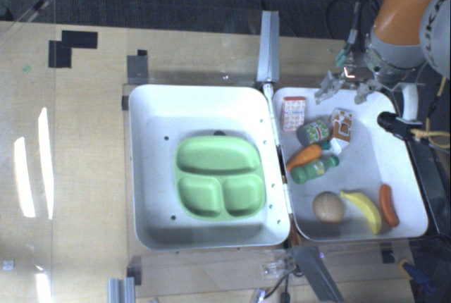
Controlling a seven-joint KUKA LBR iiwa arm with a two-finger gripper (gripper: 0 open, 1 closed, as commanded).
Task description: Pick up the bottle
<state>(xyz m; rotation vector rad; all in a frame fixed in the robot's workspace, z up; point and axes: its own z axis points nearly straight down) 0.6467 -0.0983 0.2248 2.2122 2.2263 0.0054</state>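
Overhead, green bottle (314, 169) beside carrot (305, 154), label unreadable

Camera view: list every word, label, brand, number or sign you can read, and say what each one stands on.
"UK": partial letters on the arm's grey casing, cut by the picture's edge.
Small white carton: red print, too blurred to read.
Orange and white box: print too small to read.
Green can: label blurred, unreadable.
Green bottle: label unreadable.
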